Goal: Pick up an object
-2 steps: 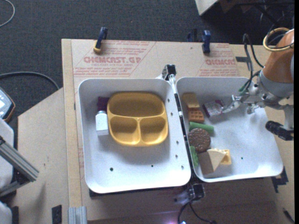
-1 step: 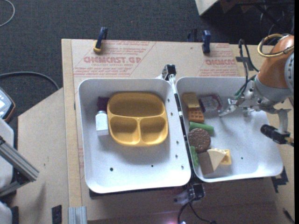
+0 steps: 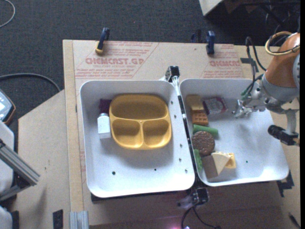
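Grey arm (image 3: 281, 87), orange band, black cable looped above, metallic hand (image 3: 242, 109).

Tray (image 3: 140, 121) in left bin (image 3: 90, 142)

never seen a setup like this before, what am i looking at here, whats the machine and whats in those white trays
This is one camera fixed above a bench, looking down at a slant. The grey and orange thing at the right is a robot arm; its gripper hangs over the right bin. That bin holds toy food along its left side: a waffle, a round cookie, a cheese wedge. The left bin holds a yellow divided plate and a small white bottle touching it. I see nothing held.
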Robot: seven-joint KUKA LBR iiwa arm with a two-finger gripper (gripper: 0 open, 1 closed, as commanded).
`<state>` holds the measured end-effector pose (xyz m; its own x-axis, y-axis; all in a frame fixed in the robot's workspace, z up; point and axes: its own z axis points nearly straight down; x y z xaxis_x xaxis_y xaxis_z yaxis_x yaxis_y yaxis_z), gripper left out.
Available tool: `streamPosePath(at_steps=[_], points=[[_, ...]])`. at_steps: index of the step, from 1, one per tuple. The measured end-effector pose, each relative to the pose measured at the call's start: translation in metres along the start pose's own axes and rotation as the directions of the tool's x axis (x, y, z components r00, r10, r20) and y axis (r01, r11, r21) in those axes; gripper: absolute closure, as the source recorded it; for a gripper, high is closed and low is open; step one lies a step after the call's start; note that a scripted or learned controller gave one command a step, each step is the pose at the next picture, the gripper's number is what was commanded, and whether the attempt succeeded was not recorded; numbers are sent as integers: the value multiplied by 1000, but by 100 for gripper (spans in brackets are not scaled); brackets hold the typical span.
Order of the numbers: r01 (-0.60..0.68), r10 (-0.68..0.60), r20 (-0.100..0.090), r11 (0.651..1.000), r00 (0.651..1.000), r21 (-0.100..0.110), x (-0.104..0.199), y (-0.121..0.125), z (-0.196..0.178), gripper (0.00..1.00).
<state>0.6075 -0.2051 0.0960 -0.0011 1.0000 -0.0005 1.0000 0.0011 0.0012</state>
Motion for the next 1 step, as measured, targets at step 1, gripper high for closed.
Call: streamPosePath(at_steps=[1], points=[[0,0,2,1000,1000,-5,2,-2,-63,100]])
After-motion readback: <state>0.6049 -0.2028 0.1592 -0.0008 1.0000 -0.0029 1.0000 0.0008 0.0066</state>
